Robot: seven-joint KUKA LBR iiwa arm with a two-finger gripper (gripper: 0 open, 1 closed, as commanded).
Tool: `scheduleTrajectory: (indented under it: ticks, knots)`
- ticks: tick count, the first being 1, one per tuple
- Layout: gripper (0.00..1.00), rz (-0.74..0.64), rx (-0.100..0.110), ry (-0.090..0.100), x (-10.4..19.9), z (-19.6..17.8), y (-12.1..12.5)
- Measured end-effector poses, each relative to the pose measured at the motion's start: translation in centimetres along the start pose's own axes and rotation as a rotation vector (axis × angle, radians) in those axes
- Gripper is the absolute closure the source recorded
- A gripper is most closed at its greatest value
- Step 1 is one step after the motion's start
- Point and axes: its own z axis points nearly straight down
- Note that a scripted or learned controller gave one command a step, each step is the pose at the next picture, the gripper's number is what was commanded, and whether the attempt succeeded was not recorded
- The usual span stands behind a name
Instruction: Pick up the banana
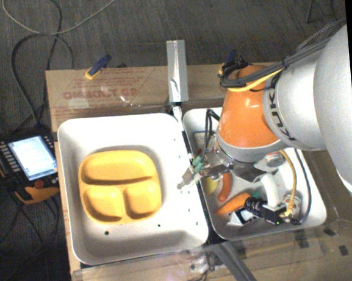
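Letters show on the grey arm (310, 103), just past the orange band: dark capitals running down its side, reading "KU" at least, the rest curving out of sight. Up on the cardboard sheet (107, 94) behind the left bin there's red print, reversed or upside down, too faint and smeared to make out. Over at the left edge, the handheld pendant (27, 159) has its screen lit, with lines of something on it, far too small to read.
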Motion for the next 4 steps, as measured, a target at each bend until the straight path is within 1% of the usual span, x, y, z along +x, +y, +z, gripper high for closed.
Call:
scheduleTrajectory:
  ticks: [1,2,3,4]
  knots:
    - [0.00,0.204,0.001,0.001,-6.8,0.0,-3.7]
    - [0.00,0.502,0.001,-0.002,-4.7,0.0,4.0]
    - [0.00,0.514,0.002,-0.003,-3.1,0.0,0.5]
    - [0.00,0.526,-0.019,0.025,-5.9,3.6,-0.1]
